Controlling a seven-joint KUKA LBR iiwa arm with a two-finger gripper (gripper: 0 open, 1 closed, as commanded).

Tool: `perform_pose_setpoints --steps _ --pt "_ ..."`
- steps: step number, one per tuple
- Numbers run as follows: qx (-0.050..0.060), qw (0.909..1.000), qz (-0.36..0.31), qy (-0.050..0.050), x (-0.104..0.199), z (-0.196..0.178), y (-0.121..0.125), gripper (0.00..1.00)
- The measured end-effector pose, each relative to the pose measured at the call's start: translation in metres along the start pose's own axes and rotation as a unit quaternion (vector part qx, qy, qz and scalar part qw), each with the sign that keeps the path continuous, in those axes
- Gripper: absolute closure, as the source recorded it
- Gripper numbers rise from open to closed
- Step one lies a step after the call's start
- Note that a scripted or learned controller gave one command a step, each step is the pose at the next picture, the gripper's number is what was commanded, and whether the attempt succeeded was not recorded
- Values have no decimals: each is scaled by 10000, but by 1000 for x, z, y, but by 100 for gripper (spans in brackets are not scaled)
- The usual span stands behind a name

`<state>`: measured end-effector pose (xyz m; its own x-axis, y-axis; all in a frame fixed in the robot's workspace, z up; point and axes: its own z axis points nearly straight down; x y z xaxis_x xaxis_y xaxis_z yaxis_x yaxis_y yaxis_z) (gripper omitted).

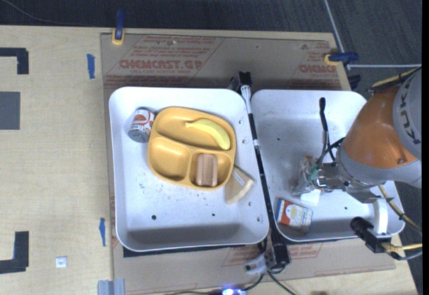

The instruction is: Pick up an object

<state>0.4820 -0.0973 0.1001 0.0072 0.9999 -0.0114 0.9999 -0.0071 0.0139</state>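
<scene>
step: gripper [310,178] down in right bin [281,109], lower right of frame | grip state: can't tell | next: likely close on small carton [294,214], lift

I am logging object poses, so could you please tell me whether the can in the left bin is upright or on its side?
On its side: the can shows its long flank, lying against the yellow tray's rim.
</scene>
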Motion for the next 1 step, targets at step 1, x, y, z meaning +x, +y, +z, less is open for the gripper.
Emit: perform_pose_setpoints --steps 1 --pt "0 10000 0 1 0 0 0 0"
